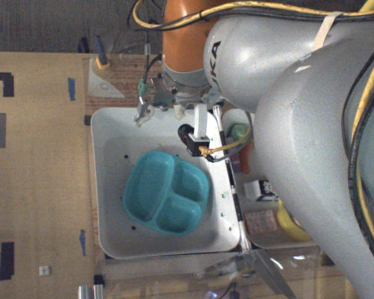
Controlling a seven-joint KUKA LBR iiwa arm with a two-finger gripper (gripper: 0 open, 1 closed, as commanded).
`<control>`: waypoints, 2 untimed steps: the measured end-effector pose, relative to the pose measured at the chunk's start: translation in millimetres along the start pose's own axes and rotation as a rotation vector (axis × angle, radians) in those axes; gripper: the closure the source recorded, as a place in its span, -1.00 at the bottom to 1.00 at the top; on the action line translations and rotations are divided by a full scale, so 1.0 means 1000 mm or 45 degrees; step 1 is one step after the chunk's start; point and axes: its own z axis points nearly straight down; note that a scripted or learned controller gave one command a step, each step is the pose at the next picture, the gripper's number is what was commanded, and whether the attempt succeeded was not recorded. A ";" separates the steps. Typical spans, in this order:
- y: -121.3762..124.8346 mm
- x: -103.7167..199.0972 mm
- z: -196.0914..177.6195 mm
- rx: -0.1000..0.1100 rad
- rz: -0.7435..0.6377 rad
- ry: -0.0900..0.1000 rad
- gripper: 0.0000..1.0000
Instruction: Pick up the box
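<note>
Arm [287, 73] lettering: "KUKA" in black, partly seen, running sideways on the grey casing.
Other labels: too blurred to read.

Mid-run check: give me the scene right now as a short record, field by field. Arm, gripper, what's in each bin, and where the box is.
arm: KUKA arm reaches in from the right, over both bins
gripper: gripper above the left bin's upper edge; nothing seen between its fingers
left bin: white bin holds a teal divided tray
right bin: mostly hidden by the arm; a green item, a small white box and a yellow item show
box status: not picked up
</note>
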 end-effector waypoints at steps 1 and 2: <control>0.000 0.000 0.000 0.000 0.000 0.000 -1.00; -0.016 -0.084 -0.186 0.002 0.391 -0.002 -1.00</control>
